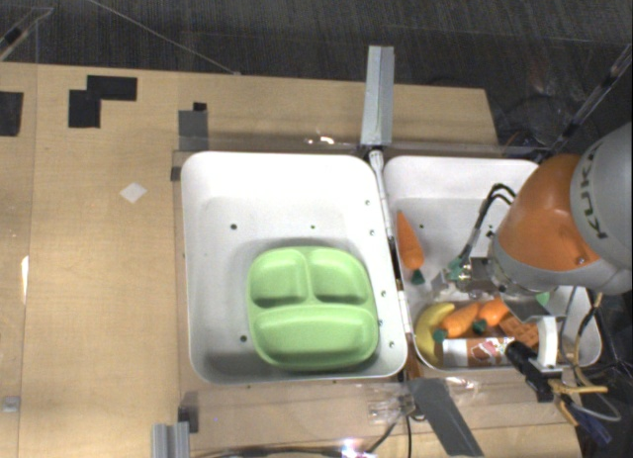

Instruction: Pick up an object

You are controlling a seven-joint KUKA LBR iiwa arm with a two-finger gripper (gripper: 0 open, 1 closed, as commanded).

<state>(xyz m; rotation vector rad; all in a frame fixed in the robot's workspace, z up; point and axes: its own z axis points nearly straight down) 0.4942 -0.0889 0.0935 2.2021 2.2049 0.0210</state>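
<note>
Down among toys (473,320), end effector (479,300) mostly hidden by wrist.

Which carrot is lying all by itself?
The carrot by the right bin's left wall lies alone. The other carrot sits in the pile at the near end, against the banana.

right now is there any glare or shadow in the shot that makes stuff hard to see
In the camera view, the lighting is even and the green tray is sharp, with a soft shadow at its left on the white bin; small glints sit on the bin's top rim; the arm covers much of the right bin, and the pile beneath it is small and cluttered.
</note>
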